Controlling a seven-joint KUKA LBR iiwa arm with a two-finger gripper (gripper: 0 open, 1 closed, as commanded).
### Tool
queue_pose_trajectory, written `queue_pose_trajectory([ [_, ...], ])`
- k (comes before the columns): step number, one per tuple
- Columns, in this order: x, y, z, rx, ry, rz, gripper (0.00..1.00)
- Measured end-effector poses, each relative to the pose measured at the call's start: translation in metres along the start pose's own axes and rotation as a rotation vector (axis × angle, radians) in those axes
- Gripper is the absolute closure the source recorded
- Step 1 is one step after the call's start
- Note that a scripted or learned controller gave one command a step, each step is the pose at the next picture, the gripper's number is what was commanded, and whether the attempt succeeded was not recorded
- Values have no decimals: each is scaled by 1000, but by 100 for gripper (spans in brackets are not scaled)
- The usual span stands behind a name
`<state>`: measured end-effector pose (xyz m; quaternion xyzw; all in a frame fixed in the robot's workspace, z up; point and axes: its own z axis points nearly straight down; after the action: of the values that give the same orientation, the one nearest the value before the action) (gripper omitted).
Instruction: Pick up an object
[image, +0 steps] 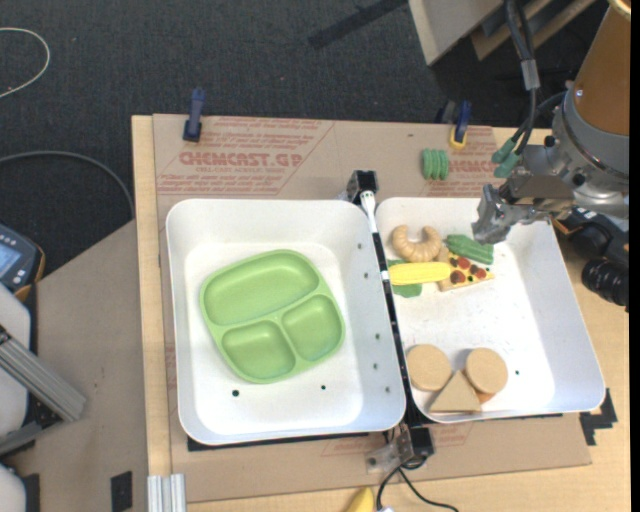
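I'm hovering gripper (490, 228) over right bin's far end, pickle (468, 249) just below-left, lying crosswise; grip state: can't tell.

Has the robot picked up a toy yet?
Not yet. The end effector has reached the right bin and hangs at the green pickle, beside the croissant and pizza slice. Nothing looks lifted; every toy lies in the bin. Grabbing and raising one is left.

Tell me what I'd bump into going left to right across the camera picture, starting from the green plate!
Green plate → yellow corn → pizza slice → the robot's hand.
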<state>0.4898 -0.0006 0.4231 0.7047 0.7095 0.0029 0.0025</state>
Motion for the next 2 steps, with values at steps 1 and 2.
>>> queue_pose_trajectory([
  [1, -94, -11, -2, 3, -4, 15, 100],
  [2, 35, -10, -7, 4, 1, -4, 100],
])
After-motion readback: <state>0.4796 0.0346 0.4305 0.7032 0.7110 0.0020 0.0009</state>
